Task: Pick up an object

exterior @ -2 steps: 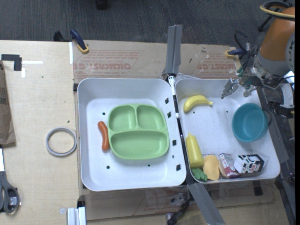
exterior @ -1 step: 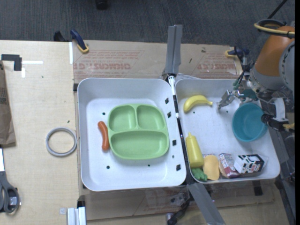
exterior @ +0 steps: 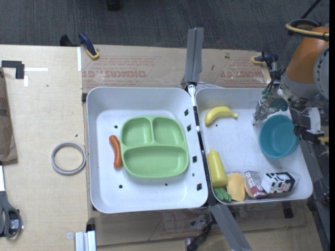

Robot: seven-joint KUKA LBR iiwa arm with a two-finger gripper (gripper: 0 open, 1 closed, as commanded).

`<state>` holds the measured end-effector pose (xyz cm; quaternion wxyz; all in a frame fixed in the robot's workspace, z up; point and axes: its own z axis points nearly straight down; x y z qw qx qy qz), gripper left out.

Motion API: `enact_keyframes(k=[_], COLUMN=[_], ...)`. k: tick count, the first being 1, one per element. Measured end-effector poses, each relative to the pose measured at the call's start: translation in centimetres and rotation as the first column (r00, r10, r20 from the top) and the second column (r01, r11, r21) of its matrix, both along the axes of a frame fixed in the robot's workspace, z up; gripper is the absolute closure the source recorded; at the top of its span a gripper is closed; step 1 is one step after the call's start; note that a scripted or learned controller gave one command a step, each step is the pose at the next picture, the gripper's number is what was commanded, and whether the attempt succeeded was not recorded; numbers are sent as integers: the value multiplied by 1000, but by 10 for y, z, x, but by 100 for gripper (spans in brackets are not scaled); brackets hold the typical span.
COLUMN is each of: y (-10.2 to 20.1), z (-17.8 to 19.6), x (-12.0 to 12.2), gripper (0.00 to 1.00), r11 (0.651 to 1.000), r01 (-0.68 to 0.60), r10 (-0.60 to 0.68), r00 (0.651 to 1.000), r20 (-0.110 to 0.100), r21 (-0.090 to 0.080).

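Gripper: the gripper (exterior: 263, 110) hangs at the right bin's far right side, just beside the blue bowl's upper left rim; whether it is clenched or released cannot be told, and nothing can be seen in it.
Arm: grey with an orange band (exterior: 309, 59), coming in from the right above the right bin.
Blue bowl: the blue bowl (exterior: 277, 136) sits upright at the right bin's right side, just below the gripper.
Right bin: the right bin (exterior: 246, 145) also carries a banana (exterior: 220, 114) near its far left corner, well apart from the bowl.
Right bin, near edge: a yellow bottle (exterior: 216, 167) lies along the left wall; beside it a green piece (exterior: 222, 194), a yellow-orange piece (exterior: 236, 186), a red-and-white packet (exterior: 253, 184) and a black-and-white carton (exterior: 279, 182) are lined up, touching or nearly so.
Left bin: the left bin (exterior: 102, 156) contains a green divided plate (exterior: 154, 146) in the middle, with an orange sausage-shaped toy (exterior: 116, 151) just beside the plate's left edge.
Tabletop: the tabletop (exterior: 36, 119) left of the bins bears a grey ring (exterior: 68, 157); scissors (exterior: 9, 219) lie at the near left edge.
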<state>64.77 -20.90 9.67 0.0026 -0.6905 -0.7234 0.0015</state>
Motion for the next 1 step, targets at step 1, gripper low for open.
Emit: enact_keyframes(k=[1], y=[77], z=[83], x=[10], gripper=[100], r11=[986], r01=[167], r10=[-167], r00=[986], r20=[3], r21=[-3])
